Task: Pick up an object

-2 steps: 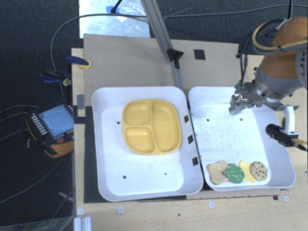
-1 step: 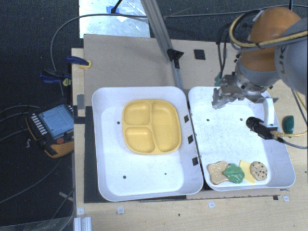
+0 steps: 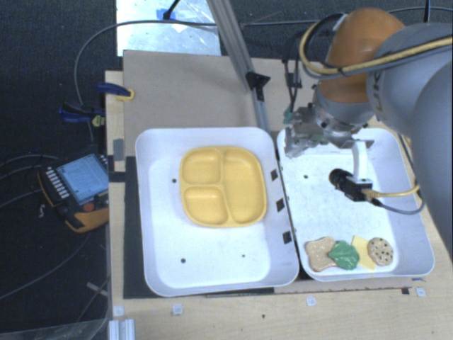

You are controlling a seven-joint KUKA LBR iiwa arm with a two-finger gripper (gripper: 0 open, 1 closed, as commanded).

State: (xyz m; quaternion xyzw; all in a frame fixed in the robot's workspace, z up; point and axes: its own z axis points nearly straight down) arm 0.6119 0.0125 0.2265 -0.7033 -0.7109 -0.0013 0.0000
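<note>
**Arm over the right bin, food items along its near edge**

Two shallow white bins sit side by side on the bench. The left bin (image 3: pixel 159 261) holds a yellow divided plate (image 3: pixel 223 186) with three compartments, lying flat in the upper middle of the bin. The right bin (image 3: pixel 318 204) carries four small items grouped along its near edge: a tan toast-shaped piece (image 3: pixel 320 253), a green leafy piece (image 3: pixel 345 254) touching it on the right, a yellow wedge (image 3: pixel 363 251) partly under the green piece, and a round speckled cookie (image 3: pixel 381 251) at the right end of the row.

The grey arm with its orange band (image 3: pixel 357 44) enters from the right and hangs over the far part of the right bin. The gripper (image 3: pixel 304 139) sits near the far left corner of that bin, close to the seam between the bins and well apart from the food items. Whether its fingers are spread or pressed together cannot be told from this angle; nothing is visibly pinched. A black fitting with a yellow cable (image 3: pixel 350 184) lies below the wrist, over the bin's middle.
</note>
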